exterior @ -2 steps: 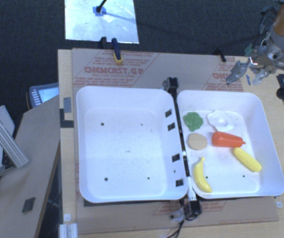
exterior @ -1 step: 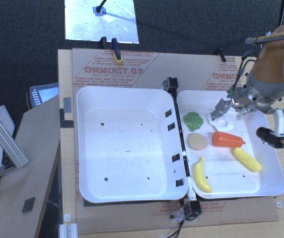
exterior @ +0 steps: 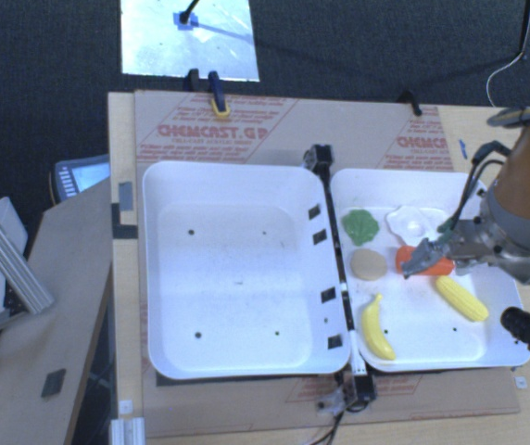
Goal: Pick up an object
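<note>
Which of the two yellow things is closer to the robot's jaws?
The corn cob, lying just below the gripper. The banana sits farther off, near the bin's front left corner.

smooth white plastic bins, glossy plastic banana, matt cardboard

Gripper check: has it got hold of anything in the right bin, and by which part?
Cannot be told. The two-finger gripper is down over the left end of the orange object, beside the white fried-egg toy, but no grasp is visible.
</note>
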You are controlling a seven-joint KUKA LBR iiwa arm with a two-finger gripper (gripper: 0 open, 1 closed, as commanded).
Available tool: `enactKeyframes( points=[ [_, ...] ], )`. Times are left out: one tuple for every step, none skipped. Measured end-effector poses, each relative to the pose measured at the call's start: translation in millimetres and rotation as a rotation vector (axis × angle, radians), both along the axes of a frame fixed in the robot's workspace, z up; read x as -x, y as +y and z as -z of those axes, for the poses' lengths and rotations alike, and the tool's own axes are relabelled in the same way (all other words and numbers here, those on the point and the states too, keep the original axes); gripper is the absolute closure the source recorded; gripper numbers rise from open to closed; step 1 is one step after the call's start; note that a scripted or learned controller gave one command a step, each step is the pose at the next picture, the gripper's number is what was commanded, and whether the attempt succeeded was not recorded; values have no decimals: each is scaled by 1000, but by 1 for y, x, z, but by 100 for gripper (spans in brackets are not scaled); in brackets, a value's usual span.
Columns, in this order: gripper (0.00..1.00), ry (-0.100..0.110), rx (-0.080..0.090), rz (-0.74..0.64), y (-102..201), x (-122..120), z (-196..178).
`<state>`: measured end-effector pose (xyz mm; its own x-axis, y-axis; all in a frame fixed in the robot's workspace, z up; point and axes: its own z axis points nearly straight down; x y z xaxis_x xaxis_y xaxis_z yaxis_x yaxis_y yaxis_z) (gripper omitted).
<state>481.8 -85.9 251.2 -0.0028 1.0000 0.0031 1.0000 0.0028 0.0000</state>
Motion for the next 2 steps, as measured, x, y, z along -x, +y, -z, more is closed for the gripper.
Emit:
enactKeyframes(
  points=[
    [0,-11,6,-3,-7,-70,-41],
    [0,-13,5,-6,18,-164,-78]
  ],
)
